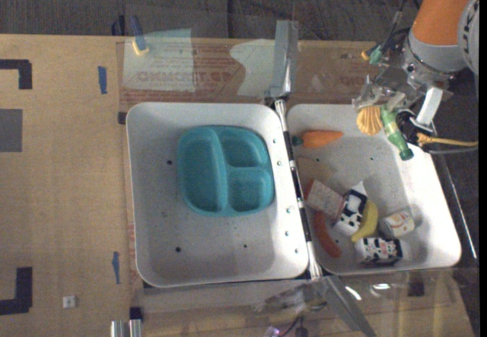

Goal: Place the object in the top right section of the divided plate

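Tool (378, 116) hangs over the right bin's far edge, clamped on a yellow object (369, 121). Divided plate (225, 169) lies well apart, leftward.

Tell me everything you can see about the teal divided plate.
The divided plate is teal, plastic-looking, a rounded square with raised ridges splitting it into three sections: one large on the view's left, two smaller stacked on the right. All three sections look bare. It lies flat, slightly rotated, in the upper middle of the left white bin, resting on the bin floor, apart from the walls. Nothing else touches it.
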